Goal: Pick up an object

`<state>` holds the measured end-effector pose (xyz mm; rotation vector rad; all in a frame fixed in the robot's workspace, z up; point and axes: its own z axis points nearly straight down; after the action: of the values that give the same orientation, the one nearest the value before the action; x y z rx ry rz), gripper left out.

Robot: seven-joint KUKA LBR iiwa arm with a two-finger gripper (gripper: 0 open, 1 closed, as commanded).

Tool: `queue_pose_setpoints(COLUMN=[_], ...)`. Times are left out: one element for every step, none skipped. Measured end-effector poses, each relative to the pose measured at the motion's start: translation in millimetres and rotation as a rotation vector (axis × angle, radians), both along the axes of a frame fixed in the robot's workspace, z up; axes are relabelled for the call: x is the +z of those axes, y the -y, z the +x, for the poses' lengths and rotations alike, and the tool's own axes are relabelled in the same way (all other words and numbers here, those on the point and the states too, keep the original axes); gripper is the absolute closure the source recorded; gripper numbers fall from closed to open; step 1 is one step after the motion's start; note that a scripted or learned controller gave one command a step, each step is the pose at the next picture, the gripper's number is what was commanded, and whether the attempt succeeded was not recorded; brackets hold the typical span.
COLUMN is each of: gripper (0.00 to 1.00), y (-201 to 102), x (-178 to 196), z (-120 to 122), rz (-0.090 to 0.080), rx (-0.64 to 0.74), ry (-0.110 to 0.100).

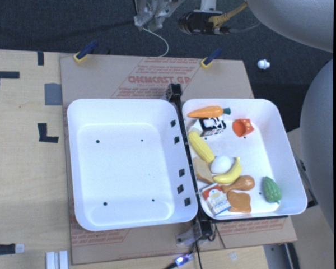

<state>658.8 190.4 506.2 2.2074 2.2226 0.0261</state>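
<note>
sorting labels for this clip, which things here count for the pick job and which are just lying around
Pick candidates, all in the right bin:
carrot, corn cob, banana, white egg, red cup, green vegetable, black-and-white toy, small carton

Just lying about:
left bin, cardboard sheet, two clamps, small white ball

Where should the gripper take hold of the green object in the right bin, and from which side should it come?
Probably from straight above, closing across the narrow middle of the green object. It lies apart from the other items, so both long sides are free. The right bin wall is close on its far side, so a sideways approach looks harder.
</note>
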Motion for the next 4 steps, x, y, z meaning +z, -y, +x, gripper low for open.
queue_pose_setpoints(gripper=[1.00, 1.00, 1.00, 1.00], y=[-38.1, -43.2, -33.2, -43.7], x=[-166.9, 33.8, -123.6, 39.0], z=[8.0, -4.9, -43.3, -58.1], rz=[-0.010, 0.001, -0.012, 0.001], rx=[-0.003, -0.002, -0.007, -0.002], ry=[-0.032, -0.001, -0.037, -0.004])
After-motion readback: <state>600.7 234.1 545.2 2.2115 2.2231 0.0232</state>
